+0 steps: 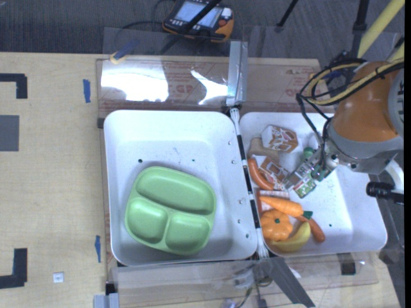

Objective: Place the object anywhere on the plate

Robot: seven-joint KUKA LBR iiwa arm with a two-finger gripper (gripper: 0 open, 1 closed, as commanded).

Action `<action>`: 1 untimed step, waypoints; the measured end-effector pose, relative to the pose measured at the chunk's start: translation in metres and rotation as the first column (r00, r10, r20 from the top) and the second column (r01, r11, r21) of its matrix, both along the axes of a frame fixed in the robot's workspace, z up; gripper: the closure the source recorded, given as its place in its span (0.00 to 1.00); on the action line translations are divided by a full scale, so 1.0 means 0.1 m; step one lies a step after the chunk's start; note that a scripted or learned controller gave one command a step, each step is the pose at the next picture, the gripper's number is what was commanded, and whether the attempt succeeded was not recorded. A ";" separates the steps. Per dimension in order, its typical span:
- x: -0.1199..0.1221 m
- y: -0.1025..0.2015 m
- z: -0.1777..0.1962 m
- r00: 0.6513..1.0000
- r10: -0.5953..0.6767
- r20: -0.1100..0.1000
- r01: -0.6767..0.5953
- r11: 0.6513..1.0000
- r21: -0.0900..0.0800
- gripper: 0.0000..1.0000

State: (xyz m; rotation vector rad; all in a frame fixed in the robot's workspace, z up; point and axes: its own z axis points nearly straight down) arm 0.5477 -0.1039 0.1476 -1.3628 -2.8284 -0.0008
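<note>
Left bin, green three-compartment plate (pixel 170 210)

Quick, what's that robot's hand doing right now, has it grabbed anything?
Hand: low over the toy food pile in the right white bin; open, closed or holding something cannot be told.

From my feed I can't make out a single legible word. There is faint reddish printing on the clear panel (pixel 270 82) behind the bins — too washed out by glare to read. The small carton (pixel 280 138) in the right bin (pixel 359 223) carries an orange-and-white pattern, but no letters resolve. The handheld screen (pixel 196 15) beyond the table (pixel 51 172) glows — its contents are too small for me to tell.
</note>
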 end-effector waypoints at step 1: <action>-0.31 1.11 0.37 0.999 0.032 0.000 -0.032 0.999 0.000 1.00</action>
